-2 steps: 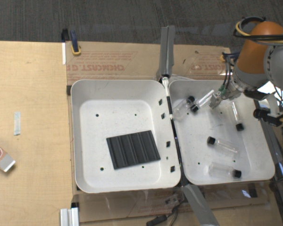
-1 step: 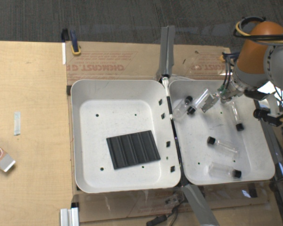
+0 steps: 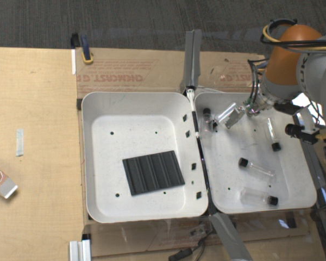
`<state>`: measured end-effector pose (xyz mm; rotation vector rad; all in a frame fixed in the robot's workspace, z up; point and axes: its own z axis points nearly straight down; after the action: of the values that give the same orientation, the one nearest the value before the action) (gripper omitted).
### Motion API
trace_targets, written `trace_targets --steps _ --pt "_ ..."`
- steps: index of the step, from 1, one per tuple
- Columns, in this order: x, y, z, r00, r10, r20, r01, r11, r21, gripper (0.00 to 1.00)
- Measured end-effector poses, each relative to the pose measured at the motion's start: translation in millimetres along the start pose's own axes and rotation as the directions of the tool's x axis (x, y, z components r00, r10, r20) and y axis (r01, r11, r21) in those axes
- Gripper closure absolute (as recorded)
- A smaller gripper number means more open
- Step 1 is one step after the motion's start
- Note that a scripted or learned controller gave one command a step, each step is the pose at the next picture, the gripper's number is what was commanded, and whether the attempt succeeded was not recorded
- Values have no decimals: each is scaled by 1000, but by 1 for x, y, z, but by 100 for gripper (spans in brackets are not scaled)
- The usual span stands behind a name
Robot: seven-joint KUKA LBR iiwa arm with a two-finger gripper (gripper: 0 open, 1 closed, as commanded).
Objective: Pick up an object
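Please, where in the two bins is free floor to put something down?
Left bin: bare floor all around the black ridged mat, widest along the far wall and left side. Right bin: crowded; clear vials with black caps are scattered across it, and the gripper hangs over its far left part.

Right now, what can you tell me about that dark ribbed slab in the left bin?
The dark ribbed slab is a flat, charcoal rectangle with parallel grooves along its length, possibly rubber or plastic. It lies flat on the floor of the left bin, turned slightly askew, near the middle toward the front. Nothing else touches it.
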<state>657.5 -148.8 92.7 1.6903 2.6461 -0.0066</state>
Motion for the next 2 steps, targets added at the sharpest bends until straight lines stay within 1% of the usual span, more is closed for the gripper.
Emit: trace_targets --steps 1,2 --pt "-63 -29 1 1000 -15 -15 15 1000 4 0" --pt "-38 -93 1 998 -58 -2 58 998 -4 0"
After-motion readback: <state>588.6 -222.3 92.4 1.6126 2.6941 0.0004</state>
